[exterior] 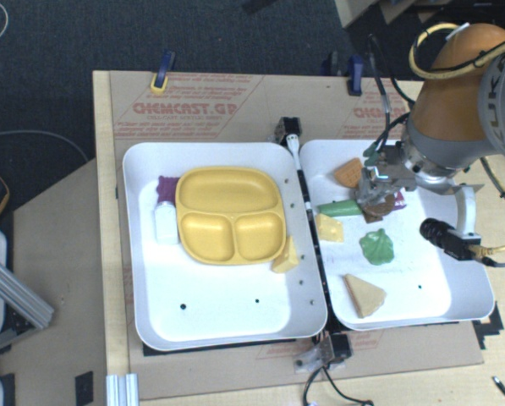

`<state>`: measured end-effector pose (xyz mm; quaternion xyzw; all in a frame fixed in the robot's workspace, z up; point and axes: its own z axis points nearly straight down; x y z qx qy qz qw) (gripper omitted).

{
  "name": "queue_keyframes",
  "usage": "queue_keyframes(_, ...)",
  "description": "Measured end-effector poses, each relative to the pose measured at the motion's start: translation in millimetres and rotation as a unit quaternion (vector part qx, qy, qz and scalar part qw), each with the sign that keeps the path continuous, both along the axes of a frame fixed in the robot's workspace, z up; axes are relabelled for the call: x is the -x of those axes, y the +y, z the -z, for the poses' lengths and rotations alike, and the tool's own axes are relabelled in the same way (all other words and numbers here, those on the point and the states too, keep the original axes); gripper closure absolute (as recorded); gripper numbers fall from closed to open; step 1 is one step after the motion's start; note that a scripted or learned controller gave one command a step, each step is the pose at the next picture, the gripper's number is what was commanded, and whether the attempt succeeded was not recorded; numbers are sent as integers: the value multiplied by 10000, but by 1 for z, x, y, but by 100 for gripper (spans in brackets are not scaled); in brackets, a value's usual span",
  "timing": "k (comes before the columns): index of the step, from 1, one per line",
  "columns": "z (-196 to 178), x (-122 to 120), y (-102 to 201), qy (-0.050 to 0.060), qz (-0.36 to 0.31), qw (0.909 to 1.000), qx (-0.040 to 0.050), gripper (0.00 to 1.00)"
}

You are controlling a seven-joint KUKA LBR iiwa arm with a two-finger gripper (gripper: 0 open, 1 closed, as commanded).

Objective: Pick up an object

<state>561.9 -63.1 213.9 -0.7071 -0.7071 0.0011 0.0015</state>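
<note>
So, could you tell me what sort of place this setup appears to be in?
Most likely a robotics lab bench for pick-up trials: two white bins clamped to a board, a yellow divided tray and toy food such as a green piece, with loose cables on dark carpet.

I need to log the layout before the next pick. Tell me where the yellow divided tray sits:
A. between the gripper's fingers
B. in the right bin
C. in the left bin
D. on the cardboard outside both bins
C: the yellow divided tray lies flat inside the left bin, while the gripper is over the right bin.
</note>
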Motion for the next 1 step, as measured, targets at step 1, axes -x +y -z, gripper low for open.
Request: queue_keyframes(1, -12, -2, -10, -34, 3, 10000, 10, 100)
